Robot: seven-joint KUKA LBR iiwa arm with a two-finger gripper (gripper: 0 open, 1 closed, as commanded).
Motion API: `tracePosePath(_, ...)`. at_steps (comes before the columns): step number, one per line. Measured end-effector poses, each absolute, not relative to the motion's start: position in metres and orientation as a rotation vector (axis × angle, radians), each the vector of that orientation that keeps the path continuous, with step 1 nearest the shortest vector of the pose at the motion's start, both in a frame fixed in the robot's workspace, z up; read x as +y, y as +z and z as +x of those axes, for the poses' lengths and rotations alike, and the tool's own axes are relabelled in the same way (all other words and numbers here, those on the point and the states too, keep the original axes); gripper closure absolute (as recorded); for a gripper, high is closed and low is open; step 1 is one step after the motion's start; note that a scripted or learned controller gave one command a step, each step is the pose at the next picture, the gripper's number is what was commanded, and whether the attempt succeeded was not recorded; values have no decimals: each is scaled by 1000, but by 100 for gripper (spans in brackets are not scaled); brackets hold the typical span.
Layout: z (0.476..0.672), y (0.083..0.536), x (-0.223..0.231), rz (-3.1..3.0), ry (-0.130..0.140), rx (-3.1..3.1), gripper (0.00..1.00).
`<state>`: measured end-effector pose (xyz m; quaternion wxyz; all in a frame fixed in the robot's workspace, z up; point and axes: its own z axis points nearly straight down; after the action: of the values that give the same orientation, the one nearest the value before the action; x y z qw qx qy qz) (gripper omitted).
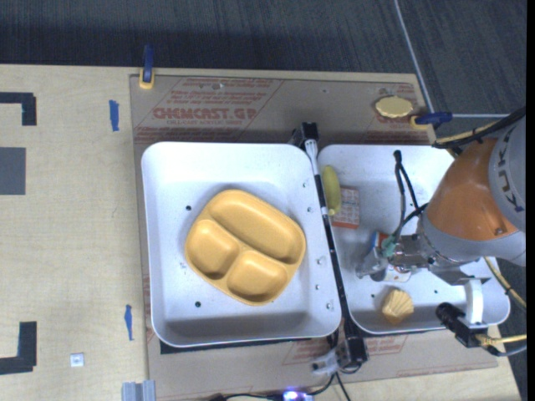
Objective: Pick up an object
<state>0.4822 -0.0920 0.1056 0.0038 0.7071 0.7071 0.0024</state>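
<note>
Two white bins (pixel 159 224) are sitting side by side on a cardboard sheet (pixel 251 107) bearing red print, which is lying on the pale wooden surface (pixel 67 224). Blue tape marks (pixel 114 115) are sticking to the surface left of the sheet. A yellow clamp (pixel 147 75) is gripping the sheet's top-left corner. Dark carpet (pixel 251 15) is showing beyond.

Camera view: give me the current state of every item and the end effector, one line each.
Yellow tray: upside down in the left bin.
Banana: lying by the right bin's left wall.
Small card: flat beside the banana.
Tan shell-shaped piece: loose on the right bin's floor.
End effector: low in the right bin.
</note>
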Motion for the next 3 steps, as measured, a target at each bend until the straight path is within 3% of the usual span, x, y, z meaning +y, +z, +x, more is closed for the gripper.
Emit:
tracePosePath(1,482,106,-92,2216,7,2216,0)
tracePosePath(2,480,86,-91,2222,2,2222,0)
tracePosePath(3,481,96,-92,2219,4,2220,100)
